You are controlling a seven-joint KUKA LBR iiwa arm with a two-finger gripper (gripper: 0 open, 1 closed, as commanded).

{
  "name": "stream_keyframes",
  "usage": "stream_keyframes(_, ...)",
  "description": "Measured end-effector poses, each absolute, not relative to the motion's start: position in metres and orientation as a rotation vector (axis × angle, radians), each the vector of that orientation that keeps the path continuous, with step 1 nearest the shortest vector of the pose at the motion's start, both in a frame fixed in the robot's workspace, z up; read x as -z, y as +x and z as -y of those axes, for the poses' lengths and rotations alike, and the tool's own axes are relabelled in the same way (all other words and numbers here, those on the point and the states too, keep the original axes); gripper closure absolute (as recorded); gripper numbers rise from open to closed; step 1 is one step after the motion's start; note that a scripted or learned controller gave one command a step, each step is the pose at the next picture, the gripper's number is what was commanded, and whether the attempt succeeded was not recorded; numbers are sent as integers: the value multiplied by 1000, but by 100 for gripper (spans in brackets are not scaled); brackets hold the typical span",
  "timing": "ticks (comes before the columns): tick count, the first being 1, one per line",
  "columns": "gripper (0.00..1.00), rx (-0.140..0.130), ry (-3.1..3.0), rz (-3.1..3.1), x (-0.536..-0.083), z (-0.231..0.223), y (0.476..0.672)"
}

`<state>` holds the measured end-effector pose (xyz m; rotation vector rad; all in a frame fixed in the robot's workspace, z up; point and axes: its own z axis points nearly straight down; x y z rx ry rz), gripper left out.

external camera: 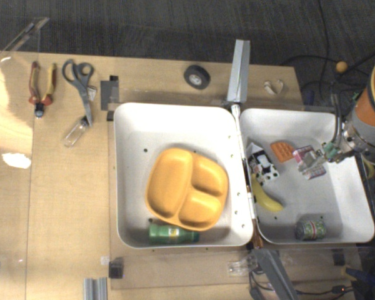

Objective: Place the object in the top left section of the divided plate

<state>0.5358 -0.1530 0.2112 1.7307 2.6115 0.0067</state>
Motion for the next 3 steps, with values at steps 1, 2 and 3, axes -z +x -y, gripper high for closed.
stream_keyframes(1, 100, -6, 1750, -2600, -252, 98, 530)
stream_keyframes(2, 100, -5, 1935, -2470, -251, -3, 526)
stream_keyframes(3, 100, -4, 1795, -2575, -184, -53, 531)
